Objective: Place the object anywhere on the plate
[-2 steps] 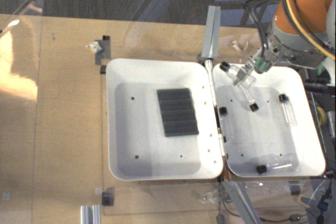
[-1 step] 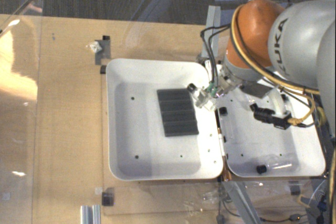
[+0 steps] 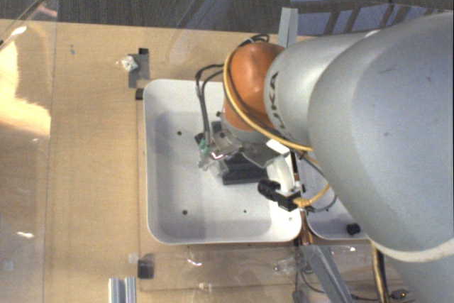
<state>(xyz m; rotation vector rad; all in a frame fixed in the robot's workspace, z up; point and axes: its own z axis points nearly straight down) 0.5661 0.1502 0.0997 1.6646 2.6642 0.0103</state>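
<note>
Progress looks early: arm [image 3: 340, 110] hangs over the left bin [image 3: 170, 216], gripper [image 3: 216, 156] near its centre; claw state I cannot tell. Placing seems undone.

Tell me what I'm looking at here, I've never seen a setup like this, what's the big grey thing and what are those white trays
The big grey thing is a robot arm, with an orange band above its wrist. One camera fixed above the bench looks down at a slant, and the arm reaches in from the right. The white trays are two shallow bins: the left bin is mostly in sight, while the arm covers most of the right bin. The arm's gripper hangs over the left bin, with black cables running to it. I can't tell whether it holds anything, since the arm blocks that part.
</note>
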